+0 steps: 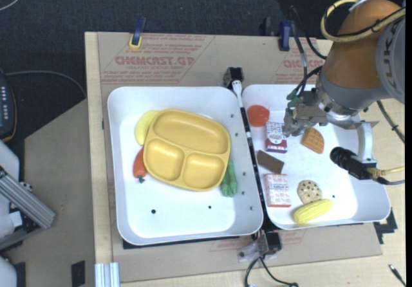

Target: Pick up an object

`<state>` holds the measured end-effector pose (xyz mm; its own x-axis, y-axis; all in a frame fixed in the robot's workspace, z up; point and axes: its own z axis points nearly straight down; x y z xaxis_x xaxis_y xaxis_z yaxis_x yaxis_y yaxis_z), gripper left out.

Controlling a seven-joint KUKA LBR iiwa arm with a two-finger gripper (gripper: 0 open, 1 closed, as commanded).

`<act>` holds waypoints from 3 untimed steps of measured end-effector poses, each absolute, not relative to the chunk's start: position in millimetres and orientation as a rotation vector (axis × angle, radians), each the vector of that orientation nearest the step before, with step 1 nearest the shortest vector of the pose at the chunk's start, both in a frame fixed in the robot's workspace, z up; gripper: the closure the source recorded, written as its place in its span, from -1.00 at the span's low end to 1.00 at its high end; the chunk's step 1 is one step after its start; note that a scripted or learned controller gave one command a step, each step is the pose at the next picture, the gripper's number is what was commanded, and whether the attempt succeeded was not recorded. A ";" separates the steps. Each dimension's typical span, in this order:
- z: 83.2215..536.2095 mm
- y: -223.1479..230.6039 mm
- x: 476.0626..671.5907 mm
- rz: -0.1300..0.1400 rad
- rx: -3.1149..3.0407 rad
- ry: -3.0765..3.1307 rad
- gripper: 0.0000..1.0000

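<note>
A: Where is your gripper (297, 121) sitting?

B: You'll find it over the right bin (360, 205), low in that bin's upper half, hanging under the grey wrist and the orange band of the arm (360, 35). How far the tool is open, and whether it has hold of anything, you cannot tell from this angle; the wrist body covers that part.

A: What lies closest to it?

B: Just beside it on the side toward the left bin is a small red and white packet (275, 138), standing upright in the picture. Past that, further toward the same side and a little up, is a red round piece (258, 114). On the opposite side of the tool, touching or nearly touching its housing, you see an orange-brown wedge (313, 141).

A: And below the tool in the picture?

B: A dark brown bar (270, 161) lies tilted, near the packet. Further down is a second red and white packet (277, 190), then a biscuit with dark chips (309, 190), and just beneath that a yellow corn cob (313, 210) near the bin's lower rim.

A: The other bin?

B: Well apart from the tool, the left bin (129, 208) carries a yellow divided plate (186, 148), with a yellow piece (145, 126) and a red-orange piece (140, 166) tucked at its far edge and a green piece (229, 181) at its near edge.
</note>
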<state>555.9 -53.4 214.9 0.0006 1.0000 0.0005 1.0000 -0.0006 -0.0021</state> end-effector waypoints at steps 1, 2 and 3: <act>234.9 -53.7 562.5 -0.003 -2.222 -2.225 1.00; 226.4 -63.8 560.2 0.003 -2.222 -2.219 1.00; 234.9 -55.2 559.4 -0.003 -2.221 -2.224 1.00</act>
